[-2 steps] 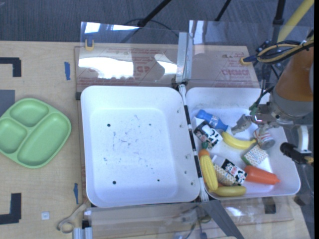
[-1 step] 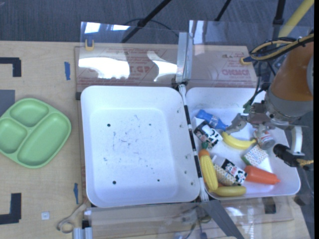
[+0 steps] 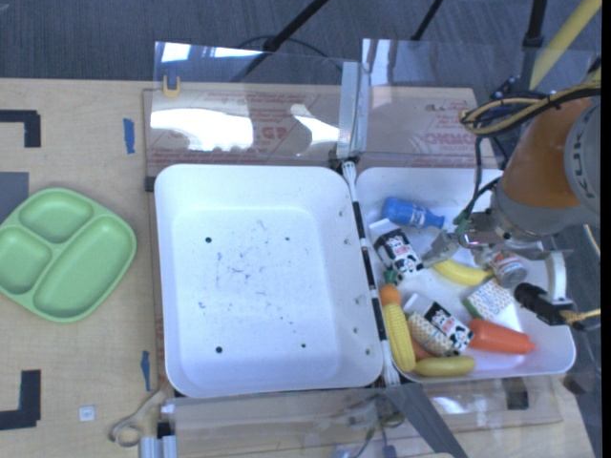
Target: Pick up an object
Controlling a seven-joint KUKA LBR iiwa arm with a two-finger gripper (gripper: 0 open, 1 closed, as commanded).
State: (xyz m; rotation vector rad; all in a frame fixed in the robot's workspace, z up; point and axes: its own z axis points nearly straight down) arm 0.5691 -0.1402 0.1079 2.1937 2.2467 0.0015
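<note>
Left bin (image 3: 253,284) bare white, right bin (image 3: 558,356) crowded with toys. Arm (image 3: 544,165) leans over right bin, gripper (image 3: 456,241) low above yellow banana (image 3: 461,273); can't tell whether claw is apart or together. Orange carrot (image 3: 501,338) near front wall, blue bottle (image 3: 412,214) toward back.

On the tabletop (image 3: 76,113) at far left we see a green divided plate (image 3: 63,253) with three compartments, well apart from the bins. Bits of blue tape (image 3: 128,135) and black marks (image 3: 26,128) dot the wood. Clear plastic panels (image 3: 248,113) stand behind the bins; dark tripod legs (image 3: 315,8) cross the grey floor (image 3: 115,17).
</note>
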